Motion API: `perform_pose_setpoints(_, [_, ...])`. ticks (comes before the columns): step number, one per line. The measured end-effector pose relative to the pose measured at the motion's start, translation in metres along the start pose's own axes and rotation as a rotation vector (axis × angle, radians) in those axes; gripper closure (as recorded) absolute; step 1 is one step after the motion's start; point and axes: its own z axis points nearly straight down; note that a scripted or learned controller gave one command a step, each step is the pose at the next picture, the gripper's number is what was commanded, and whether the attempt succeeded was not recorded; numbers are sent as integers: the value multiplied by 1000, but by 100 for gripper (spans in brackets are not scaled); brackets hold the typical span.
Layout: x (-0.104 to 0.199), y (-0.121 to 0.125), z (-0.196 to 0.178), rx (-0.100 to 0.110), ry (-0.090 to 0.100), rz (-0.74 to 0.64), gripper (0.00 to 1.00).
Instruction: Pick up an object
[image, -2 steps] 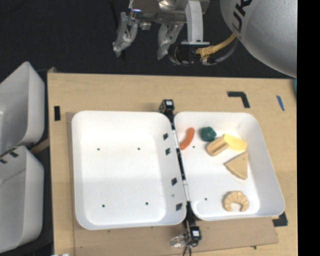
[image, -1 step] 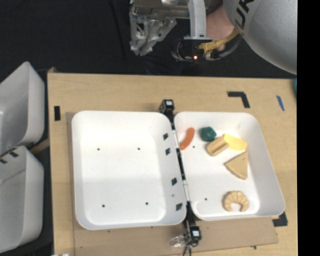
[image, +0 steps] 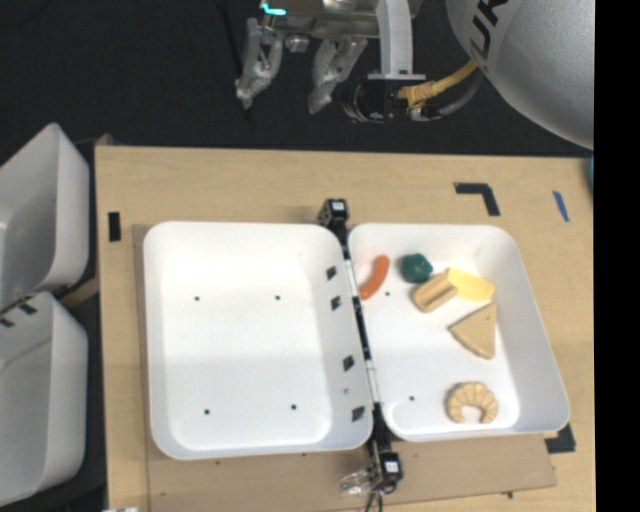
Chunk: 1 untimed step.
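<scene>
Croissant (image: 472, 403) lies whole; spread-fingered hand (image: 296, 78) is cropped at top.

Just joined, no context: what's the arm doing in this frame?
A pick-up attempt, nothing grasped yet. The gripper is up at the top of the view, beyond the bench, fingers apart and holding nothing. The right bin holds five toy foods: an orange sausage, a green piece, a yellow piece touching a tan block, a tan wedge and a croissant. The left bin sits alongside it.
</scene>
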Motion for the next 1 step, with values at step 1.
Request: perform_pose_setpoints(1, [0,0,-11,-3,0,-1,100])
